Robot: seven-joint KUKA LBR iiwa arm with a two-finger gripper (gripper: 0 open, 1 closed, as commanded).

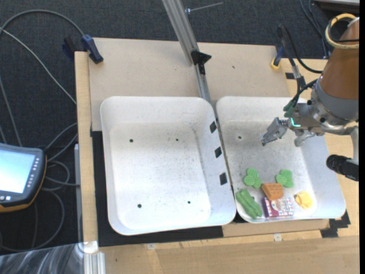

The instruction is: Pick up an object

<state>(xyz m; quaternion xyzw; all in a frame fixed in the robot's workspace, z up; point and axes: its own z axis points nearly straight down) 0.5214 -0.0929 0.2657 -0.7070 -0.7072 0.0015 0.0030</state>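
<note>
We see the pincer (283, 131), spread wide and holding nothing, above small plastic toys (272, 194) clustered together; we may miss.

Matt, speckled white plastic bins (159, 110) on a pale, smooth wood bench (142, 67); brushed metal pole (179, 21) above them.

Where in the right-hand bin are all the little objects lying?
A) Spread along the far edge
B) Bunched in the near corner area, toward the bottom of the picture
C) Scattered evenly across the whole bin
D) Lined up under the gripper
B: the green pieces, the orange block and the yellow piece sit together at the near end of the right bin, while the gripper hangs farther back over bare floor.
</note>
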